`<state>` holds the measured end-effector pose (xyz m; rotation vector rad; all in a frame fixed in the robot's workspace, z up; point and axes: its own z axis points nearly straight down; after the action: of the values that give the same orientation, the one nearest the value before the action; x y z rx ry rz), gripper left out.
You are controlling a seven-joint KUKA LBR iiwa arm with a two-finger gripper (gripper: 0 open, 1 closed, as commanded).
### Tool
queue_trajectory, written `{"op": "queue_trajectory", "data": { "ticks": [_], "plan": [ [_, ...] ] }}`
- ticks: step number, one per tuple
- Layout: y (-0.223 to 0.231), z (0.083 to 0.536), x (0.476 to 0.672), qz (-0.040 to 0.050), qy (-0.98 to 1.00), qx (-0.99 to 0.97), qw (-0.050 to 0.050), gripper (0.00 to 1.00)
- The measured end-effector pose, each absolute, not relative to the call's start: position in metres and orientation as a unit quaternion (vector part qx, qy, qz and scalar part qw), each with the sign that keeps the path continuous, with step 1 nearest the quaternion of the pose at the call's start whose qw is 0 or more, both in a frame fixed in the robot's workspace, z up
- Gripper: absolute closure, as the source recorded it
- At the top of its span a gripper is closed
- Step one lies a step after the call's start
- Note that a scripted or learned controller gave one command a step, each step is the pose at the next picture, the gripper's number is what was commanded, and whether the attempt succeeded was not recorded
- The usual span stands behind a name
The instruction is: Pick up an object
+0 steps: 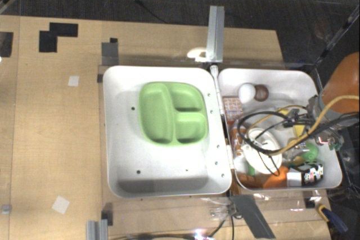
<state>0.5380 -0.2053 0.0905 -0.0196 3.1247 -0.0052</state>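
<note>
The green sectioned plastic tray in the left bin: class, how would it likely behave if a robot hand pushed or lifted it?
The green sectioned plastic tray looks moulded and rigid, so it would probably keep its shape rather than flop. It lies flat on the shallow white left bin, so a push would likely slide it, not roll it. Its broad, smooth, rounded form may make pinching it difficult.

Jumbled small objects [264, 163] in right bin, white ball [246, 91] beside brown ball [261, 93]

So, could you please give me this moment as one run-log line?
gripper: low in right bin, among clutter | fingers: cannot tell | held: nothing seen | green divided tray: in left bin, untouched
</note>
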Motion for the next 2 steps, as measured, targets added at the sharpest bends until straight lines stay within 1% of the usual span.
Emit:
{"op": "queue_trajectory", "data": {
  "ticks": [1,2],
  "plan": [
    [-0.2051,0.1061,0.5446,-0.0049,1.0,-0.009,0.019,1.0],
    [-0.2048,0.1057,0.5444,-0.0046,1.0,-0.009,0.019,0.0]
  ]
}}
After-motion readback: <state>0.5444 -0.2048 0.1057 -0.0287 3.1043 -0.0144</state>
